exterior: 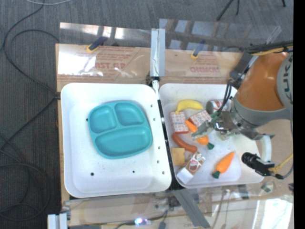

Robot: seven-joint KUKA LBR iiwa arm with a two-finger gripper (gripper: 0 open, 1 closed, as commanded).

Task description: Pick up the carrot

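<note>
Gripper (206, 128) is hovering over clutter up-left of the carrot (224, 163), probably mid-approach; jaw opening impossible to tell.

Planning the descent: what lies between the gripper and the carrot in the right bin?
In the camera view, a small orange piece with a green end lies below the gripper; past it, bare white bin floor reaches the carrot.

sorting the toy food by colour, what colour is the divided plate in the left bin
Teal blue all over: the divided plate, seen best in the camera view.
</note>
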